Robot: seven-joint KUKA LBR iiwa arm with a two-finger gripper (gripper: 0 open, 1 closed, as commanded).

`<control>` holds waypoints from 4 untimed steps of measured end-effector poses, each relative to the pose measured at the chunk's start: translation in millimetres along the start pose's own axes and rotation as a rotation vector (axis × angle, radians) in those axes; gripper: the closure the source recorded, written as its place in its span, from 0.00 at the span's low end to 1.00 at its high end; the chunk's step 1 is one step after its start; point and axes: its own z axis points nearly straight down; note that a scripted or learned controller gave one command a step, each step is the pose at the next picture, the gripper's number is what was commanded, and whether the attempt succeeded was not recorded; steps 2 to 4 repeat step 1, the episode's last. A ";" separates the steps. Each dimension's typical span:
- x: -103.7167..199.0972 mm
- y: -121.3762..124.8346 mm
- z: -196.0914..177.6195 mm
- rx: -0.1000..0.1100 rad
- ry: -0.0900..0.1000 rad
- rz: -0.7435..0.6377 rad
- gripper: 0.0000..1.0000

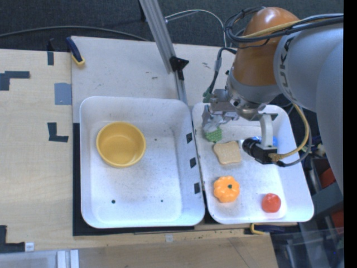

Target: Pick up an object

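2 shallow white bins sit side by side on a bench. The left bin (167,205) holds 1 yellow bowl (120,144). The right bin (295,205) holds a green object (213,133), a tan bread slice (227,152), an orange pumpkin (226,189) and a red tomato (271,202). The gripper (215,121) hangs at the green object, near the bin's left wall; whether it is clenched or released cannot be told. A clean pick likely needs the object centred, clear of wall and bread.
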 end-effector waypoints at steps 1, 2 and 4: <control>52.8 -0.1 20.7 0.003 -0.001 0.001 1.00; 52.8 -0.1 20.7 0.003 -0.001 0.001 1.00; 52.8 -0.1 20.7 0.003 -0.001 0.001 1.00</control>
